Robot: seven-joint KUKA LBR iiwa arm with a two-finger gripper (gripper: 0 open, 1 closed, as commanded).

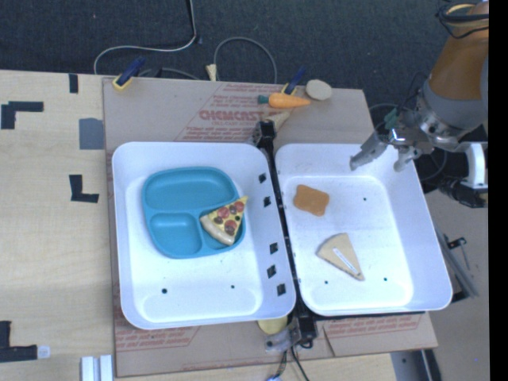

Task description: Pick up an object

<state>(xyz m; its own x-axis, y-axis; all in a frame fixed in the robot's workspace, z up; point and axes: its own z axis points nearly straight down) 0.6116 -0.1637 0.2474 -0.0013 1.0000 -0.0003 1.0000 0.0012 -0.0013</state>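
Note:
In the right bin (397,296) lie two objects: an orange-brown block (311,200) near its back left, and a tan wedge (343,255) toward the middle front. My gripper (383,155) hangs over the bin's back right edge, up and to the right of the orange-brown block. Its two grey fingers (364,152) are spread apart and hold nothing. In the left bin (131,236) sits a blue divided plate (186,209) with a pizza slice (225,221) on its right side.
A toy carrot (287,99) and a beige round piece (319,90) lie on the cardboard behind the bins. A black divider (274,213) runs between the two bins. Cables trail across the dark floor at the back.

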